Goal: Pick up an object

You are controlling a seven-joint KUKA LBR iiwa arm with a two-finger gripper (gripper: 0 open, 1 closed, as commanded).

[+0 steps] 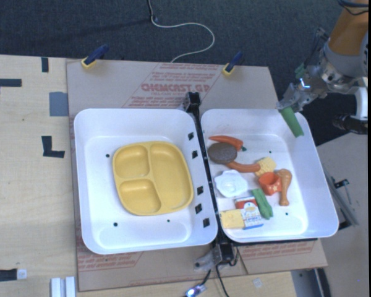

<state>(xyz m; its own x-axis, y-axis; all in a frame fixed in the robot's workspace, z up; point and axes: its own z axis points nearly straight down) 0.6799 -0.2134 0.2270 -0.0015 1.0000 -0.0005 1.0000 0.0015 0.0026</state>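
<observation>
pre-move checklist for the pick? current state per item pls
1. Gripper position: over the right bin's upper right rim, away from the main pile. Ok as a start, not yet above a target.
2. Green piece right at the gripper tip: held, or lying on the rim? Cannot tell.
3. Targets in the right bin: carrot, brown disc, white piece, drumstick in view. Ok.
4. Clutter: items touch or overlap near the bin's middle; drumstick sits at the pile's edge. Not ok for a clean single grasp.
5. Left bin: holds the yellow divided plate, flat. Ok.
</observation>
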